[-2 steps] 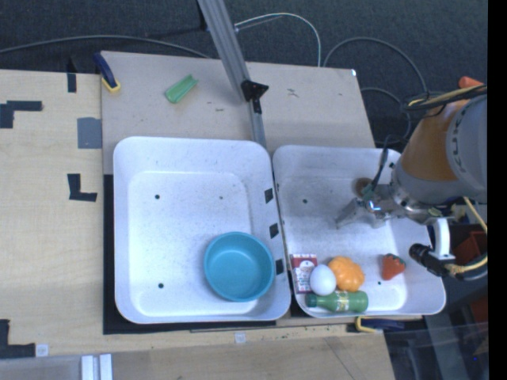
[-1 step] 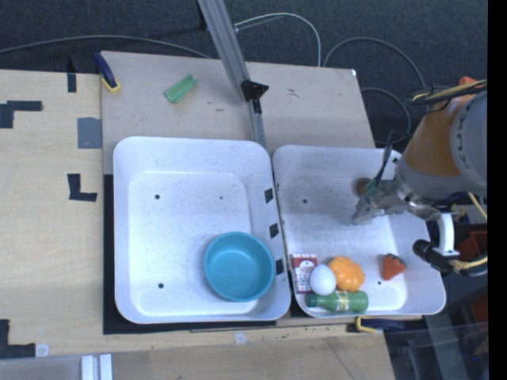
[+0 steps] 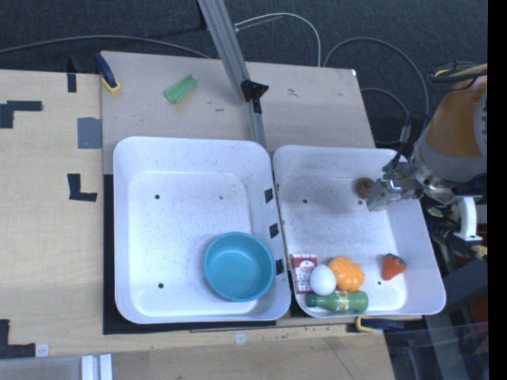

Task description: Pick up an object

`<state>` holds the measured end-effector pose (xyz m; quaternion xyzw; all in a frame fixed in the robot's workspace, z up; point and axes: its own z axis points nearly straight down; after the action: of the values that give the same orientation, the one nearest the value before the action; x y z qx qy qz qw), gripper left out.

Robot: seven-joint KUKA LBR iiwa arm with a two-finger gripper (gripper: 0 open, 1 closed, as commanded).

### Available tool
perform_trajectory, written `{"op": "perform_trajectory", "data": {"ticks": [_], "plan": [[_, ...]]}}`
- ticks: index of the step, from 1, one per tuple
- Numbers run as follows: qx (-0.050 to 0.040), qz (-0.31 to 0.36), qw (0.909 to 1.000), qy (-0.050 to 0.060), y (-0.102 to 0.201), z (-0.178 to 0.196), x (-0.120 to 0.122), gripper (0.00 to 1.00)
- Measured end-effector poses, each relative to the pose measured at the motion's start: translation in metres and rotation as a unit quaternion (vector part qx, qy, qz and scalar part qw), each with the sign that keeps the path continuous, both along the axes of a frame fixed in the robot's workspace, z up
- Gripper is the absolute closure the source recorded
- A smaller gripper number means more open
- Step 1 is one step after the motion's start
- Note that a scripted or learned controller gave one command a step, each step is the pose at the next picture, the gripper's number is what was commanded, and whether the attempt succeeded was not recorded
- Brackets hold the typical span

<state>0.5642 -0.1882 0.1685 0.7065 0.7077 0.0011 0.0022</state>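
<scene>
Reaching in from the right side of the desk (image 3: 317, 105), the grey arm with its orange band (image 3: 455, 121) hung over the right edge of the right bin (image 3: 317, 172). Its end effector (image 3: 379, 196) sat low over the bin's upper right part, just beside a small brownish object (image 3: 364, 187) that lay on the bin floor toward the back. Whether the two touched could not be told, nor could it be told whether the end effector was open or closed, as that part was too small and blurred.

Along the near edge of the right bin lay a cluster of things: a small red and white box (image 3: 303, 271) near the near left corner, a white egg (image 3: 322, 279) touching it, an orange fruit (image 3: 346, 272) just right of the egg, and a green bottle (image 3: 339, 302) lying on its side in front of them. A red strawberry-like piece (image 3: 392, 266) lay apart toward the right edge.

The left bin (image 3: 158, 165) held a blue bowl (image 3: 238, 265) upright in its near right corner.

On the desk behind the bins lay a green block (image 3: 181, 89) and, toward the back left corner, a blue and yellow clamp (image 3: 106, 73). A grey metal post (image 3: 226, 42) slanted across the desk's back edge.
</scene>
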Motion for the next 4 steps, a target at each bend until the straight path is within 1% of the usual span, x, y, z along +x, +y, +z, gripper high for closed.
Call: {"op": "perform_trajectory", "data": {"ticks": [1, 2, 3, 4], "plan": [[0.0002, 0.000, 1.0000, 0.001, 0.000, 0.040, 0.001, 1.00], [0.0015, 0.003, 1.0000, 0.003, 0.050, 0.036, 0.019, 1.00], [0.0020, 0.003, 1.0000, 0.002, 0.110, 0.047, 0.030, 1.00], [0.0015, 0.003, 1.0000, 0.003, 0.164, 0.042, 0.048, 1.00]]}}
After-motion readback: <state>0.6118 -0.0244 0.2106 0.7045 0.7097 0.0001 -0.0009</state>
